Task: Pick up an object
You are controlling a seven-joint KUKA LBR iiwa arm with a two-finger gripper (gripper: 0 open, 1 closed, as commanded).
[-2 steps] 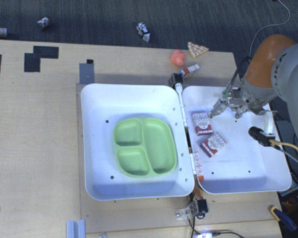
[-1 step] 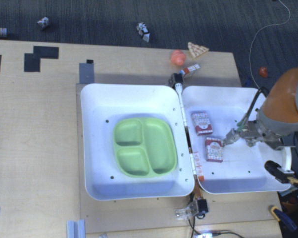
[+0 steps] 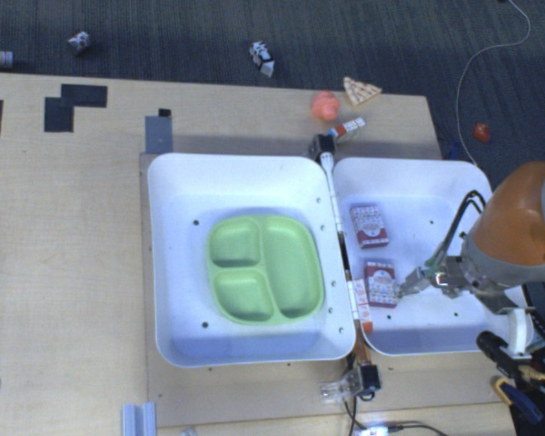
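Two small red and white packets lie in the right bin (image 3: 436,193): one (image 3: 370,224) toward the back left, the other (image 3: 380,282) nearer the front left. My gripper (image 3: 415,281) reaches in from the right, low over the bin floor. Its tips sit just right of the nearer packet, close to its edge. I cannot tell whether anything is between them. A green divided plate (image 3: 263,267) lies in the middle of the left bin (image 3: 177,207).
Between the two bins runs a dark hinge strip (image 3: 338,234). Behind the bins on the bench sit a pink ball (image 3: 325,106), a pizza-slice toy (image 3: 361,90) and a small marker-like item (image 3: 348,129). Cables and clips lie at the front edge (image 3: 354,387).
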